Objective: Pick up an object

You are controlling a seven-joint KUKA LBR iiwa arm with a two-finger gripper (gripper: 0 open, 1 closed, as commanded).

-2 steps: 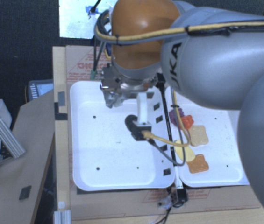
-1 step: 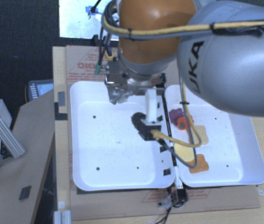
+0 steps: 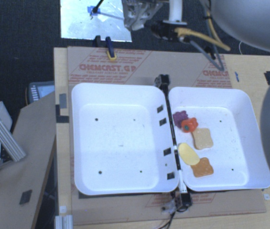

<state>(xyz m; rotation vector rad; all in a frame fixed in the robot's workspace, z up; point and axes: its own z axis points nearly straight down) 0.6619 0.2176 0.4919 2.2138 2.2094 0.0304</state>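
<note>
Well below my tool (image 3: 135, 18), whose grip state I cannot tell, the toy pieces (image 3: 194, 144) lie in the right bin (image 3: 249, 128).

Both white bins (image 3: 120, 92) are looking like smooth, slightly glossy plastic. The brown board (image 3: 125, 66) beneath them is showing a matt cardboard face with red print. At the upper left, a metal sheet (image 3: 77, 13) is glaring brightly. The arm (image 3: 249, 8) shell is shining smooth grey.

The brown board (image 3: 139, 63) beneath the bins carries the red printed wording "CHEMCAST GP", repeated at a slant near its far edge.
</note>
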